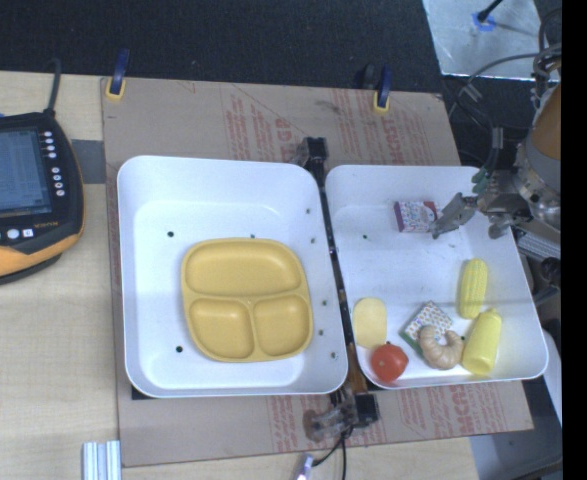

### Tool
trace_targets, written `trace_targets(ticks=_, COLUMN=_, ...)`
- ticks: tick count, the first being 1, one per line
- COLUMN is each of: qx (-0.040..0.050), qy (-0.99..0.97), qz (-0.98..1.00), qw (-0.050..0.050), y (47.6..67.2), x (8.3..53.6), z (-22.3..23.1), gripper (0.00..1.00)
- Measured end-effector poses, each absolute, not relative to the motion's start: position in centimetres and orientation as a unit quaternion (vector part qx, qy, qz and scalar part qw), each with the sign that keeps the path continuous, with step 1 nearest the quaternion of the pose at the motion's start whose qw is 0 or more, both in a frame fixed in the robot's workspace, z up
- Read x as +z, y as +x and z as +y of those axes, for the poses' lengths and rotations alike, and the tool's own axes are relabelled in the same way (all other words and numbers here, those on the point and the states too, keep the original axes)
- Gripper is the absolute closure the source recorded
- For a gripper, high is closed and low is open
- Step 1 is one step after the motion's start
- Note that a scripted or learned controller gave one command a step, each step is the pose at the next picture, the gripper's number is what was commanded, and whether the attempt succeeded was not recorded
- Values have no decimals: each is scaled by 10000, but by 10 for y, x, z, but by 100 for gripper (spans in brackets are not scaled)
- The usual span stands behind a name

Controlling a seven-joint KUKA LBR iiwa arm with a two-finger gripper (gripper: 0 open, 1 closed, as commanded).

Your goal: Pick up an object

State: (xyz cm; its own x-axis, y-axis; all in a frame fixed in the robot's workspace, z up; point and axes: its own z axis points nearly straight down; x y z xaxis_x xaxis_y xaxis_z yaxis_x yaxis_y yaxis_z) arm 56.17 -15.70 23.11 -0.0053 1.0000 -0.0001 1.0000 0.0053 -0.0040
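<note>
Where the arm enters at the right edge of the frame, we see the gripper (473, 220) hanging over the upper right part of the right bin (373, 183); its two dark metal fingers (451, 216) spread wide, and nothing sits between the jaws. Just left of them lies a small printed packet (414, 215), flat and rectangular. Lower in the same bin we find two glossy yellow corn cobs, the upper cob (472, 287) and the lower cob (482, 342), both rounded cylinders. Along the bottom edge lie a pale yellow block (370, 321), a red tomato (389, 362), a curled tan shrimp (441, 347) and, touching it, a checkered packet (428, 319).

We note that the left bin (143, 198), smooth white plastic with rounded corners, holds a matte yellow tray (245, 298) divided into three compartments. Both bins rest on a brown cardboard sheet (223, 118) clamped to the counter (33, 368). A handheld control pendant (18, 198) lies at the left edge.
</note>
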Motion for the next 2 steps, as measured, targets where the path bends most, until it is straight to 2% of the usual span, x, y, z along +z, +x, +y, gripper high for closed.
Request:
trace_targets(ticks=1, qx=26, qy=-7053, qz=-7089, qw=13, y=541, x=215, z=-213, gripper=0)
trace_targets(ticks=2, qx=23, qy=-7049, qz=-7093, qw=26, y=541, x=101, z=-211, gripper=0)
